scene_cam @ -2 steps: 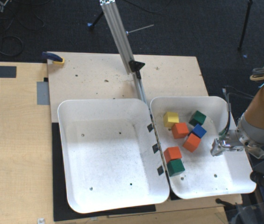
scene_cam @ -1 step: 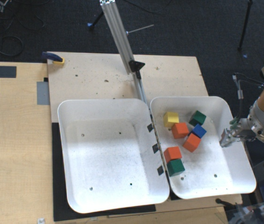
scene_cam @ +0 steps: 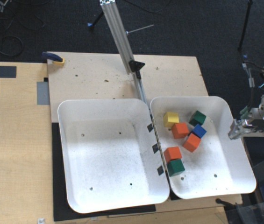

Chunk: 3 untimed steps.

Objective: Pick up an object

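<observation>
The right bin (scene_cam: pixel 225 171) holds several small blocks in its left half. A yellow block (scene_cam: pixel 171 119) lies at the back, with an orange block (scene_cam: pixel 180 130) touching it. A green block (scene_cam: pixel 197 118) and a blue block (scene_cam: pixel 198 131) sit to their right, beside a second orange block (scene_cam: pixel 191 142). Nearer the front, a third orange block (scene_cam: pixel 172 153) rests against another green block (scene_cam: pixel 175 166). My gripper (scene_cam: pixel 238 129) hangs at the right bin's right rim, apart from all the blocks.
The left bin (scene_cam: pixel 75 125) stands beside the right one, with black clips (scene_cam: pixel 154 148) along the shared wall. A slanted aluminium bar (scene_cam: pixel 122 41) rises behind the bins. A blue and yellow clamp (scene_cam: pixel 53 58) lies at the bench's back left.
</observation>
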Tool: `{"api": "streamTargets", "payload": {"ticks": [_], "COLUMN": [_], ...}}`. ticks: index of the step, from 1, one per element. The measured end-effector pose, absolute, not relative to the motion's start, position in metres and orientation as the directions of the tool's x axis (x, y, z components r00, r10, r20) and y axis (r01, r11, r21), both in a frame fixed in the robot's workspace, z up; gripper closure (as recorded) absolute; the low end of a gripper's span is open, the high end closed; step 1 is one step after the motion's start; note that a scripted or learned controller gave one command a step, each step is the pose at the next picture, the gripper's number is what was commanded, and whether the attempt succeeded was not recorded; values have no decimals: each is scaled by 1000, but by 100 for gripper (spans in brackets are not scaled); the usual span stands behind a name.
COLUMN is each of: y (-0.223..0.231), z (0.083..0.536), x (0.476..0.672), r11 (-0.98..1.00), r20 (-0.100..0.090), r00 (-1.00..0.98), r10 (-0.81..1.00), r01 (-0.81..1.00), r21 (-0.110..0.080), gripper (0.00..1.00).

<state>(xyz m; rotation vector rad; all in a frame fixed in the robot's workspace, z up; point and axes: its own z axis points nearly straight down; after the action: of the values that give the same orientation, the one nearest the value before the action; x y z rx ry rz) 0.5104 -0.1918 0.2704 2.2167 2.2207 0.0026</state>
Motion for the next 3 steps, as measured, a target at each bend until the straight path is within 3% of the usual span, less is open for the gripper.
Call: {"api": "streamTargets", "payload": {"ticks": [3], "y": [-55], "z": [243], "x": [577], "r11": [4], "r20": [1], "r00": [-4], "r10": [1000], "r01": [1000], "r21": [-3], "gripper": [100]}}
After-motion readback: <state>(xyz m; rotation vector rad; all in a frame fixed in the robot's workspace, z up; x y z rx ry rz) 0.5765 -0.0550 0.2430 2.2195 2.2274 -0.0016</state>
